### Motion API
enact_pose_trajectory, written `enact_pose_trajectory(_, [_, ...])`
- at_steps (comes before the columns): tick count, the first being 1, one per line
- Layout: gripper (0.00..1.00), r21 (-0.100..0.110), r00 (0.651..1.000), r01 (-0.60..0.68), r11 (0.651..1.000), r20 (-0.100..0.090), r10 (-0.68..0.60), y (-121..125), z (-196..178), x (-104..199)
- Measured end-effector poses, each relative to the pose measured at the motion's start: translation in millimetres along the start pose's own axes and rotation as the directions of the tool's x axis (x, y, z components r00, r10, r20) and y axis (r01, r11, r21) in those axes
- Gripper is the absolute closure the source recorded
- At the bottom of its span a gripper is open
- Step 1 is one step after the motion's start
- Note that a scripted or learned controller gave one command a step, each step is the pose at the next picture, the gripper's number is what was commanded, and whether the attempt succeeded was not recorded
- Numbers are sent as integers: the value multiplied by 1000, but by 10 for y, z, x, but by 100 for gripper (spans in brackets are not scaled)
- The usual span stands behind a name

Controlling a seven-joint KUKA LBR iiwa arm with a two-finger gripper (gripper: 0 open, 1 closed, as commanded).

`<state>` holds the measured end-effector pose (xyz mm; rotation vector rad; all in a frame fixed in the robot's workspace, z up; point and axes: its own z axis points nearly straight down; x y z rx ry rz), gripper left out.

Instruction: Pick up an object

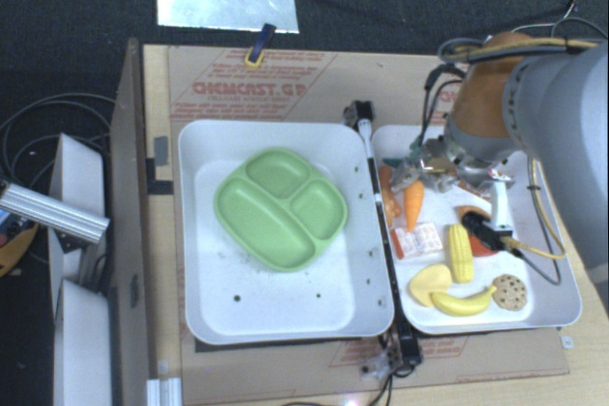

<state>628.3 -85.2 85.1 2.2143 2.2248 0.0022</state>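
While looking down into the right bin [547, 290], find the gripper [430, 168] low over its far-left part, under the grey arm [561, 100] with the orange band. Cannot tell how far open it stands; cannot see anything held in it.

Judging by nearness, take the toy carrot [414, 202] as the object to pick. Lies just below and slightly left of the gripper in the view, very close to it, beside the bin's left wall. Runs nearly up-and-down in the view, thicker end toward the gripper, thin end toward the near edge. Calls for a short drop toward the near-left, closing across that long axis and not along it.

Mind the crowding: 1 red-and-white packet [419, 241] just past the carrot's thin end, 1 toy corn cob [460, 252] to the right, then 1 toy banana [463, 301], 1 yellow wedge [428, 280] and 1 cookie [509, 292] nearer the front.

Leave aside the left bin [205, 233], with 1 green divided plate [281, 207] in it, well apart from the gripper.
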Motion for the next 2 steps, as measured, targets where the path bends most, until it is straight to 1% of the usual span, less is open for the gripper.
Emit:
enact_pose_trajectory(1, [100, -2, 1000, 0, 1000, -1, 0, 6, -108, -1])
enact_pose_trajectory(2, [100, 0, 1000, 6, 1000, -5, -6, -557, -1044, 792])
